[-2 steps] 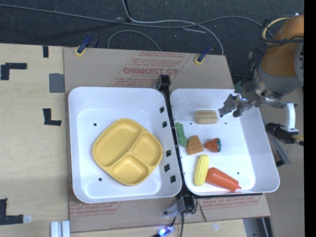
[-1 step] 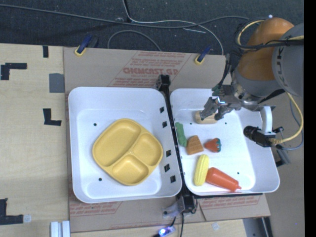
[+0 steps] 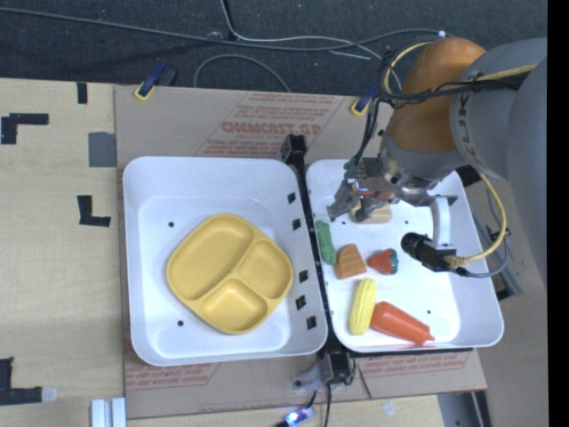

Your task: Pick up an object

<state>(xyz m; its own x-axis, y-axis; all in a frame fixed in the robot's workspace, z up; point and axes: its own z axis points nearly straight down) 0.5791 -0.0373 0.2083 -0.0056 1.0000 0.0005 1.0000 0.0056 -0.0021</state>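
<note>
The gripper (image 3: pixel 360 205) hangs over the upper part of the right bin (image 3: pixel 476 314), near that bin's left wall, with the grey arm (image 3: pixel 498 105) and its orange band (image 3: pixel 436 87) reaching in from the right above it. Right at its tip sits a small tan block (image 3: pixel 380 212), touching or partly tucked under the metal fingers; whether the block is truly between them is hard to judge from this slanted view, and I cannot tell if the gripper is released or clenched. The other toy foods lie below the gripper, apart from it: a green pod (image 3: pixel 325 242) along the left wall, an orange-brown wedge (image 3: pixel 350 261) just beside it, a red strawberry (image 3: pixel 383 261) to the right of the wedge, then a yellow corn cob (image 3: pixel 362 305) and an orange carrot (image 3: pixel 402 323) touching each other near the bin's front edge. A black cable plug (image 3: pixel 424 251) hangs over the bin to the right of the strawberry. In the left bin (image 3: pixel 147 185) rests a yellow divided plate (image 3: pixel 229 272), well apart from the gripper. Both bins stand on a cardboard sheet (image 3: pixel 258 118).
</note>
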